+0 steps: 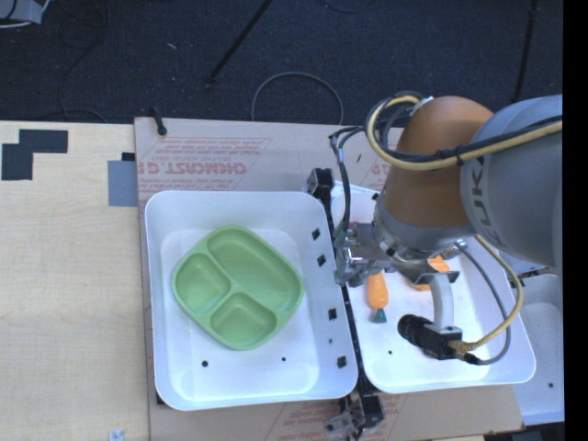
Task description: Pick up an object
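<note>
My gripper (354,263) hangs over the left part of the right bin (496,375), close to the divider between the two bins; the big grey and orange wrist hides most of it. An orange toy carrot (377,290) with a green tip lies just to the right of and below the gripper, pointing toward the front edge. Whether the gripper touches the carrot cannot be made out. Another small orange piece (434,265) peeks out from under the wrist further right.
The left bin (165,246) holds a green divided plate (237,286) with three compartments. The arm covers the back half of the right bin. A strip of clips runs along the divider (333,315) between the bins.
</note>
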Robot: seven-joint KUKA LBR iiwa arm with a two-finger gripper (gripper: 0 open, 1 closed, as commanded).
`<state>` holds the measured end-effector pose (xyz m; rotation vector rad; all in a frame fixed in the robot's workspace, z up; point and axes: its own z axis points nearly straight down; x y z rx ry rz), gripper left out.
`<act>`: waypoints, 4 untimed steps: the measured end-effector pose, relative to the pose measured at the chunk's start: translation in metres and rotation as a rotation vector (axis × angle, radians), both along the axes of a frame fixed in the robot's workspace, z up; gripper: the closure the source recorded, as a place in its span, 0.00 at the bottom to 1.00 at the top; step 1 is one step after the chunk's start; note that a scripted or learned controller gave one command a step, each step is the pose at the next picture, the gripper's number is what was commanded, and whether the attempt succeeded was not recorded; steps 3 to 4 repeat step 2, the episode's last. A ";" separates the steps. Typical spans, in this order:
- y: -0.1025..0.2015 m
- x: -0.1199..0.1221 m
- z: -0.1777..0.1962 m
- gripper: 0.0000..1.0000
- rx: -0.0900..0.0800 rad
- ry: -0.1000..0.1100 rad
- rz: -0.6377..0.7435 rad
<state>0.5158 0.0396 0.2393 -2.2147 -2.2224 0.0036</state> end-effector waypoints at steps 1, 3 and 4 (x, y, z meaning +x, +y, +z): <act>0.059 -0.005 -0.012 1.00 0.000 0.002 0.001; 0.057 -0.004 -0.011 0.00 -0.002 0.001 -0.002; 0.057 -0.004 -0.011 0.00 -0.002 0.001 -0.002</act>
